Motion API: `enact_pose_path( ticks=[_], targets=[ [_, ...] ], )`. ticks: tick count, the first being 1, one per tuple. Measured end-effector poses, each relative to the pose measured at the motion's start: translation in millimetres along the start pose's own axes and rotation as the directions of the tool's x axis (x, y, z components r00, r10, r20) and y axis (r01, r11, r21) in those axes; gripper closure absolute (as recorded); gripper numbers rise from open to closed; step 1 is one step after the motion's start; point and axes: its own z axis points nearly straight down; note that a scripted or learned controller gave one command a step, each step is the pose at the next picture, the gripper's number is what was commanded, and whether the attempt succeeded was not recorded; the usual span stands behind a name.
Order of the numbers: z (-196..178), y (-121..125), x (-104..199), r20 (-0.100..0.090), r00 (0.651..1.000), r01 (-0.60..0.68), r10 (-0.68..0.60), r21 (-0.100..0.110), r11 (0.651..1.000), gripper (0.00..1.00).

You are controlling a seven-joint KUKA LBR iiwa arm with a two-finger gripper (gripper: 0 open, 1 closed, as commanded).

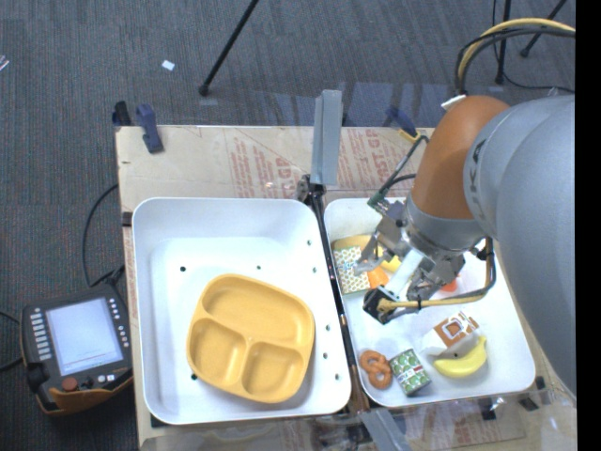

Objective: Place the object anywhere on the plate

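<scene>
- Yellow three-compartment plastic plate (251, 336) lies in the left shallow white bin (169, 252), with nothing on it.
- Grey arm's end effector (396, 271) hangs low in the right shallow white bin (512, 332), over a patterned flat packet (349, 263) and a small orange piece (378, 276). Cannot tell if it is apart or together.
- Step, as judged: the pick. The thing to move is likely in that cluster, well apart from the plate.
- Next calls for a firm grasp, a lift, and a carry left over the bin walls.
- Counts: two bins, one plate, one yellow banana (460, 361), one brown pretzel (376, 368), two small boxes: green-white (410, 371) and brown-white (454, 330).
</scene>
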Motion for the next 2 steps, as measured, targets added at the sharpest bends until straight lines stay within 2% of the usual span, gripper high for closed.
enact_pose_path(
  ticks=[1, 2],
  targets=[
    [-7.5, 0.5, -1.1, 0.004, 1.0, 0.008, -0.008, 0.005, 1.0, 1.0],
    [-7.3, 0.2, -0.8, 0.005, 1.0, 0.009, -0.009, 0.006, 1.0, 0.0]
  ],
)
